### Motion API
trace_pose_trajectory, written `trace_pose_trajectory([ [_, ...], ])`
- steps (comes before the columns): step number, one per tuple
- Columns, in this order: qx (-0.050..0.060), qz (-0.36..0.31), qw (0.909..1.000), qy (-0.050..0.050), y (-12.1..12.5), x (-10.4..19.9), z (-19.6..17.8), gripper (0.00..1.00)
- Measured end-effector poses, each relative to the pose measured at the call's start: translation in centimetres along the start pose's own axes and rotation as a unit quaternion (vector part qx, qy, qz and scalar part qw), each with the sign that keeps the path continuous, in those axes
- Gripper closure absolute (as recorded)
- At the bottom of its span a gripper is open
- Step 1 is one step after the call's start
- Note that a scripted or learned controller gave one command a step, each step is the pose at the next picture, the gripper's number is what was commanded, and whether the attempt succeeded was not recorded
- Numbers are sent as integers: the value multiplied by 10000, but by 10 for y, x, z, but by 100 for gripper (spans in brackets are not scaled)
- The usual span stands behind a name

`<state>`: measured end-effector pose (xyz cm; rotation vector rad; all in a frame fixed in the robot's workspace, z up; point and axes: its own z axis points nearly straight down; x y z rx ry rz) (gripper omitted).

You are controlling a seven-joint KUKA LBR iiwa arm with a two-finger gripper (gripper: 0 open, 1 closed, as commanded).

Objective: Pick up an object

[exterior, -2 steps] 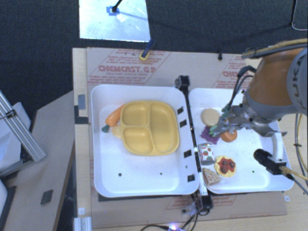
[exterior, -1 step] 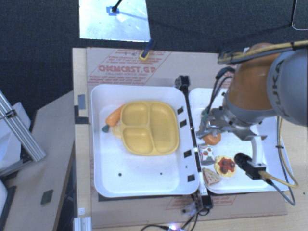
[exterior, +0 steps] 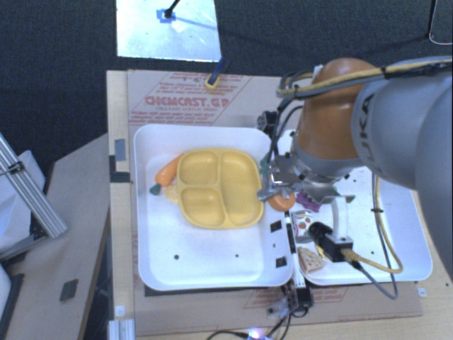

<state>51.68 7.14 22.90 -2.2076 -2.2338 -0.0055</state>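
the grey arm comes in from the right of the camera view, its orange band sitting above the wrist, and it leans over the divide between the two white bins. the gripper hangs at the right rim of the left bin, right beside the edge of a yellow divided plate. whether the gripper is open, closed or gripping anything cannot be told from this angle, since the wrist covers most of it.

the yellow divided plate lies in the upper middle of the left bin, three compartments facing up, slightly turned. a toy carrot pokes out from under the plate's left edge, its green tip pointing toward the bin's left wall. just right of the gripper, at the near edge of the right bin, an orange round object is touching or nearly touching the metal of the gripper. a purple item lies next to it, and a small triangular wedge rests lower down near the bins' divide
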Motion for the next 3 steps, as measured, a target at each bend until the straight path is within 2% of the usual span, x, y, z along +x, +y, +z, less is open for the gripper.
trace_pose_trajectory([
  [1, 9, 58, 10000, -19, -4, -18, 12, 100],
  [2, 4, 35, 10000, -15, 1, -11, 15, 100],
  [3, -2, 30, 10000, -10, -1, -4, 0, 100],
])
